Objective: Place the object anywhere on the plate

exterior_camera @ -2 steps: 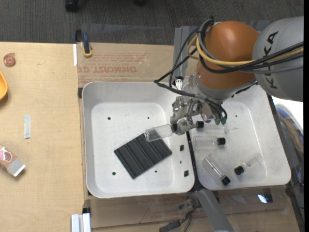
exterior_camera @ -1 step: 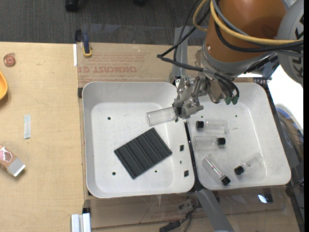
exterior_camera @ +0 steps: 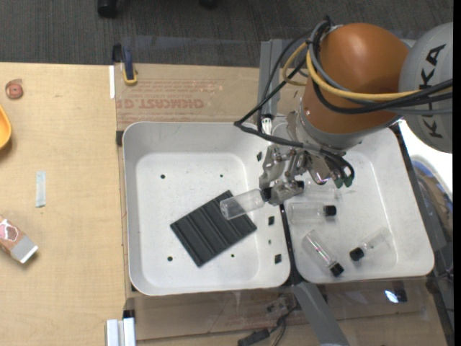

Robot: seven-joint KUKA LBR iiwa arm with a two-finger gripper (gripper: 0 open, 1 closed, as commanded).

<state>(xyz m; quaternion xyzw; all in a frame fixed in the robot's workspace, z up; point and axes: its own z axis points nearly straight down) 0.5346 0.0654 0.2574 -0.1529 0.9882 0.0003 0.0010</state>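
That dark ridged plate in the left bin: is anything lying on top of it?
A clear vial lies across the dark ridged plate's upper right corner, next to the tool. The arm hides whether the tool is gripping it.

Bright, even overhead light; soft shadows, sharp focus.

A robotics lab — KUKA arm (exterior_camera: 360,71) over white bins (exterior_camera: 137,193), plywood bench (exterior_camera: 57,121), office-chair casters (exterior_camera: 108,6).

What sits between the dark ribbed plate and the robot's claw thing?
In the camera view, a clear vial bridges that stretch: one end lies on the plate, the other reaches up to the end effector.
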